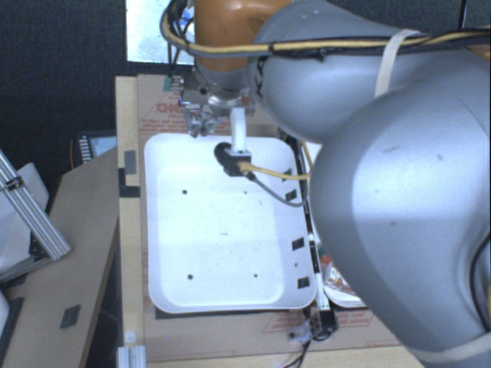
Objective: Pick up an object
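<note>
The arm reaches in from the right, and its orange band [230, 6] and large grey body cover most of the upper and right view. My gripper [205, 121] hangs at the far edge of the left white bin [222, 282], just over its back rim. A black part with a yellow cable [230, 159] sits right below it over the bin floor. I see no object between the gripper's parts. A colourful object [337, 280] with orange and white print peeks out in the right bin, mostly hidden under the arm.
The left bin's floor shows a few small dark dots. Both bins rest on a cardboard sheet [153, 110] on the bench. Aluminium rails [31, 213] lie at the left. Black clips [301, 244] line the divide between the bins.
</note>
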Action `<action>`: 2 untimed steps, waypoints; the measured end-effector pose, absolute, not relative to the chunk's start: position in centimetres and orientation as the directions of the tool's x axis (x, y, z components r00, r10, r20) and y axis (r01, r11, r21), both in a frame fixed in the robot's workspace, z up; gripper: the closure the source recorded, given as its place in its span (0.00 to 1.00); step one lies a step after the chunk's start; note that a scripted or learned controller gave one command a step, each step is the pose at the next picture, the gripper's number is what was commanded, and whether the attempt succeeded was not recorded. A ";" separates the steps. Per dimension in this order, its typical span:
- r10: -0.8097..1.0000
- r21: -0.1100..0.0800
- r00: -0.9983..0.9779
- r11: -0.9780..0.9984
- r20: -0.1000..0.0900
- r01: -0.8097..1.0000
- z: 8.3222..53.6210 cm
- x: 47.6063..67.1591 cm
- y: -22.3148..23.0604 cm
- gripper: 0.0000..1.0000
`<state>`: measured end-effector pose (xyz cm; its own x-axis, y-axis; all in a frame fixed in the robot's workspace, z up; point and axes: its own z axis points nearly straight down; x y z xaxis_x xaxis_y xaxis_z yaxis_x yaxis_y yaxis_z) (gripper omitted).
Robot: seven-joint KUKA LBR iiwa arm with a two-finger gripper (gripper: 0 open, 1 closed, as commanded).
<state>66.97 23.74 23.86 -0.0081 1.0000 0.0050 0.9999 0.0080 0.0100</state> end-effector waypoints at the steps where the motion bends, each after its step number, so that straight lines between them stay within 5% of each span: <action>1: 1.000 0.020 -0.008 0.007 0.007 1.000 41.9 64.5 23.5 1.00; 2: 1.000 0.001 0.006 -0.006 -0.002 1.000 38.0 67.0 16.1 1.00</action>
<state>67.00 16.10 38.03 0.0058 1.0000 -0.0022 1.0000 -0.0058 0.0010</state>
